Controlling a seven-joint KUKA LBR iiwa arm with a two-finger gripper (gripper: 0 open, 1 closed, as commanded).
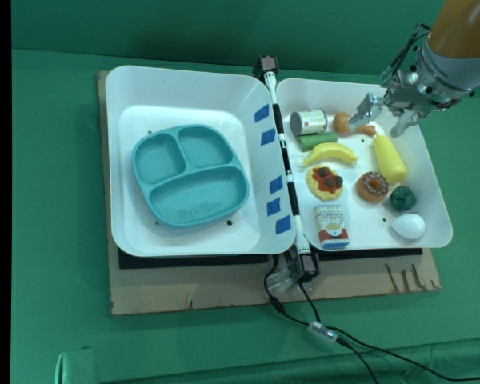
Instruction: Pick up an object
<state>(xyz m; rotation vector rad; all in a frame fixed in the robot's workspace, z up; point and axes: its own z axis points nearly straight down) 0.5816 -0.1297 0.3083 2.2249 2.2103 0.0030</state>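
At the upper right corner of the view, the arm (pixel 464 22) is cut off by the frame; only its orange band and grey wrist show; the end effector (pixel 386 117) hangs over the far edge of the right bin (pixel 436 214), its two fingers spread apart, released, with nothing between them; one fingertip stands beside the small orange ball (pixel 342 122), the other just above the top of the yellow bottle (pixel 390 159); whether either fingertip touches anything cannot be told. A small orange piece (pixel 367 130) beside the ball is partly covered by the finger, and its kind cannot be made out.

The right bin holds the objects for picking: a silver can (pixel 309 122) lying on its side at the far left; a green cylinder (pixel 318 141) just in front of it, partly hidden by the banana (pixel 330 154); a round disc printed like a pizza (pixel 325 182); a small carton (pixel 331 226) at the near edge, its print too small to read; a doughnut (pixel 373 186) beside the bottle; a dark green lump (pixel 402 199); a white egg (pixel 408 226) at the near right corner.

The left bin (pixel 120 94) holds one teal divided plate (pixel 190 176) with three compartments, lying flat and slightly turned; blue tape squares (pixel 273 182) mark its right wall; both bins rest on a cardboard sheet (pixel 184 301) on the green table (pixel 56 214); black cables (pixel 344 346) trail off from the near end of the strip between the bins, out at the lower edge.
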